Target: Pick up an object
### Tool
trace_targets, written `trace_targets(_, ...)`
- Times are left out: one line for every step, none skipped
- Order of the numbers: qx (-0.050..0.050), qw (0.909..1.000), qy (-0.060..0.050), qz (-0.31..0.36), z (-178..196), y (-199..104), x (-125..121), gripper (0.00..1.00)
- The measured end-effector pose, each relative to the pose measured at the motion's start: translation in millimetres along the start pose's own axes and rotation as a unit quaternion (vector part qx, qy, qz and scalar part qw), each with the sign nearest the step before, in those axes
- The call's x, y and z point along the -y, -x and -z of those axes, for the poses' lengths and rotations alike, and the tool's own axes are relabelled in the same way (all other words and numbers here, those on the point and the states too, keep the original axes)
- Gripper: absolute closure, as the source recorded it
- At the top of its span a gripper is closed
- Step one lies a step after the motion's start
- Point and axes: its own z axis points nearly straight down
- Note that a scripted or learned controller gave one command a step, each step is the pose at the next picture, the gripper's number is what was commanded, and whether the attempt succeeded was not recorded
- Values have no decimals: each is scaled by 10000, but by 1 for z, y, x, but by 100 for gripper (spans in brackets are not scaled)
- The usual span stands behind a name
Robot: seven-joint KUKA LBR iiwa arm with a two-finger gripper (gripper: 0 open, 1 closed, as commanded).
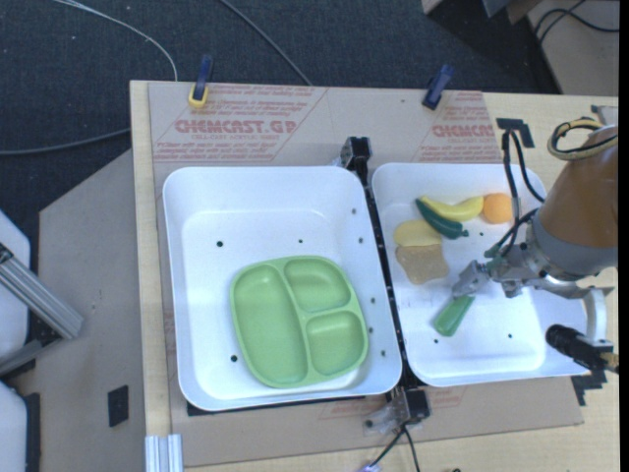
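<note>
The right bin [511, 357] holds several objects. A yellow banana-shaped piece [460, 207] and a dark green pod [439, 218] lie at its back, with an orange ball [497, 207] beside them. A pale yellow lump [416, 233] and a tan block [422, 262] sit near the left wall. A green cylinder [453, 316] lies tilted in the middle. My gripper [470, 279] hangs low over the bin, right above the upper end of the green cylinder and just right of the tan block. Whether it touches the cylinder I cannot see.
A green divided plate [297, 319] lies in the left bin [197, 224]. The arm's grey and orange body [580, 214] covers the right bin's right side. Black clamps [356, 151] sit on the wall between the bins. Cables run at the back right.
</note>
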Motion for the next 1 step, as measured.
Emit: trace_targets(16,10000,36,-2,13,0,-1,100)
